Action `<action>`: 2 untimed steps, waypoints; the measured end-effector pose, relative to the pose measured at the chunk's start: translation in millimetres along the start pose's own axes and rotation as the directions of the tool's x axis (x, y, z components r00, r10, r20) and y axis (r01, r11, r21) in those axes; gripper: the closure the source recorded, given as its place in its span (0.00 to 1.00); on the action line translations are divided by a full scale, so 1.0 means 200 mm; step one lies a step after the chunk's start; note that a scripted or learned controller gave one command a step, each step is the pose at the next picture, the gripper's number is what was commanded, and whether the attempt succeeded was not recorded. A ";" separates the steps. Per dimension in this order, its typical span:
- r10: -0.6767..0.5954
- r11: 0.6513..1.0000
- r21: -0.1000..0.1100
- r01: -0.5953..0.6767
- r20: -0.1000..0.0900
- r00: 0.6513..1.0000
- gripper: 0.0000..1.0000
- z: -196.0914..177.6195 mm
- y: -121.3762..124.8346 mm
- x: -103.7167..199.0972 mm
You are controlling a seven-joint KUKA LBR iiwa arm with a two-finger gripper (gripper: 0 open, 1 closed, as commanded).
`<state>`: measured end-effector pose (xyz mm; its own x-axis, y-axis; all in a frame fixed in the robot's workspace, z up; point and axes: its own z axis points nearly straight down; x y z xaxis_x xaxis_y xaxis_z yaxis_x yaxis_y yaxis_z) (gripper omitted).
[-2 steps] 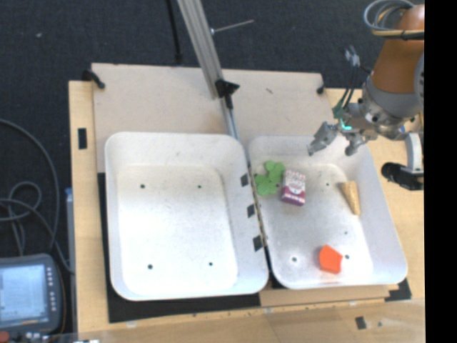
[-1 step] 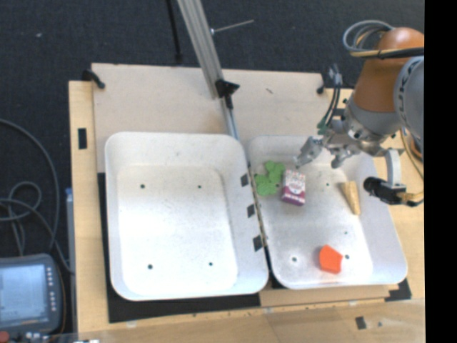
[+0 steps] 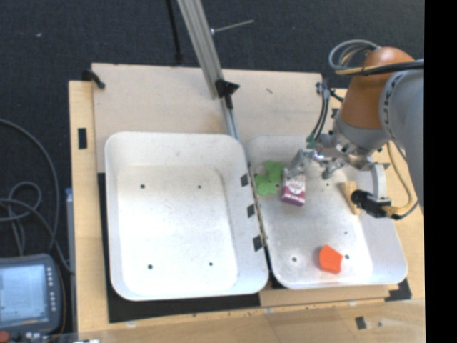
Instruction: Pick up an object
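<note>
**Arm over right bin, carton close at hand**

Seen from above at a slant: two white bins side by side on a pale worktop (image 3: 157, 106). Reaching in from the right, a grey arm (image 3: 403, 113) with an orange band (image 3: 368, 91), wrist low over the far part of the right bin (image 3: 378, 263). At its end, the tool (image 3: 303, 164), pointed left and down toward the bin's inner side; state of the tool impossible to tell at this size and angle.

Just below and left of the tool tip, a small purple-and-white carton (image 3: 293, 190), standing on the bin floor, touching or nearly touching the tool; hard to say which. Beside the carton on its left, a green piece (image 3: 269, 178), lying close against the bin's left wall. Near the bin's front edge, well apart from both, an orange block (image 3: 330, 259). Near the right wall, under the arm's cabling, a small tan item (image 3: 350, 191), partly hidden.

Left bin (image 3: 121, 156) marked by a few dark dots on its floor. Behind the bins, a slanted metal rail (image 3: 200, 34) rising from the worktop. At the lower left corner, off the worktop, a grey pendant (image 3: 27, 295) with coiled cables (image 3: 21, 191) above it.
</note>
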<state>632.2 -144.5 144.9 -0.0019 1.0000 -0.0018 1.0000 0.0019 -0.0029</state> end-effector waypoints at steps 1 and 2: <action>0.001 1.000 0.001 -0.001 0.000 1.000 0.00 0.23 0.00 0.00; 0.005 1.000 -0.008 -0.005 0.000 1.000 1.00 0.16 0.01 -0.01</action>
<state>633.5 -146.9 112.9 0.0029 1.0000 -0.0022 1.0000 -0.0028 0.0051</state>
